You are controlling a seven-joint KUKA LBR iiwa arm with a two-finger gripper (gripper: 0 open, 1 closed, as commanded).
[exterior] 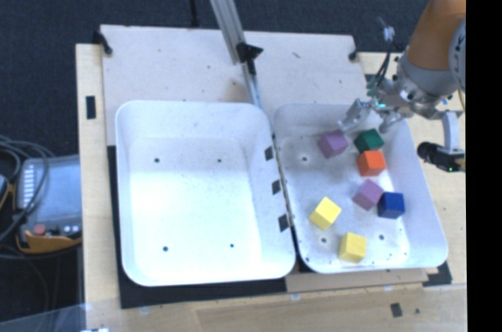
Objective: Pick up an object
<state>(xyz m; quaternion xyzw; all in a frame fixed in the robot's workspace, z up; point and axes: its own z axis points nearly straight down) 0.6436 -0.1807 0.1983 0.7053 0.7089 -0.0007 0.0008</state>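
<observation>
My fingers hang spread over the far part of the right bin, with nothing between them, so I judge I am in the approach step, not yet at a grasp. One finger tip reaches out to the left, above the bin's bare floor; the other sits nearer my wrist.

The green block lies just near of my fingers and a little to the right, closest of all, with the mauve block just to its left and the orange block touching or almost touching it on the near side. Any of the three would serve. I think the next move calls for sliding slightly nearward, lining the gap over one block, then dropping straight down before I close; the green and orange sit so tight together that a finger may land on the neighbour.

Further near lie a second mauve block beside a blue block, then two yellow blocks. The left bin stands beside it on the bench
</observation>
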